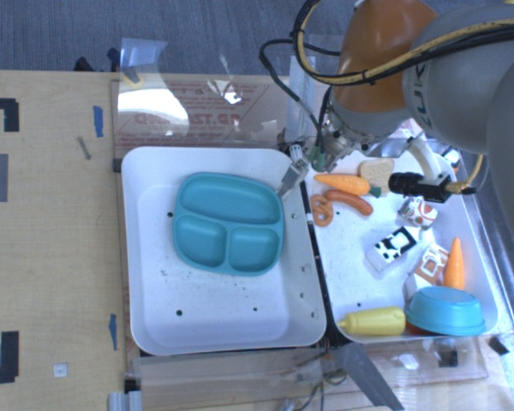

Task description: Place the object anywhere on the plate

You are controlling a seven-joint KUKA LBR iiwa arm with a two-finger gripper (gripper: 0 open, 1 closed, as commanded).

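Camera view has the gripper [293, 176] hanging over the divide between the two bins, right at the upper right edge of the blue plate [229, 222]. Its tips blur into one slim grey shape, so whether they're apart or pressed together I can't tell, and nothing shows between them.

Plate sits in the left bin [154, 298], all three compartments bare. Candidates for the object are all in the right bin [488, 255]: an orange carrot [343, 181] and a reddish sausage [349, 200] just beside the gripper, a pretzel [320, 211] below those, a black-and-white block [395, 246], a second carrot [454, 264], a yellow piece [373, 321] and a blue bowl [445, 310] further down.

Judgement: pick step prob. not done yet (or a try that came up empty, can't say which), so nothing placed. Next move calls for dropping onto one item, carrot or sausage being nearest, closing on it w/ a firm grip, lifting clear of the bin wall, then a short shift left over the plate before release.
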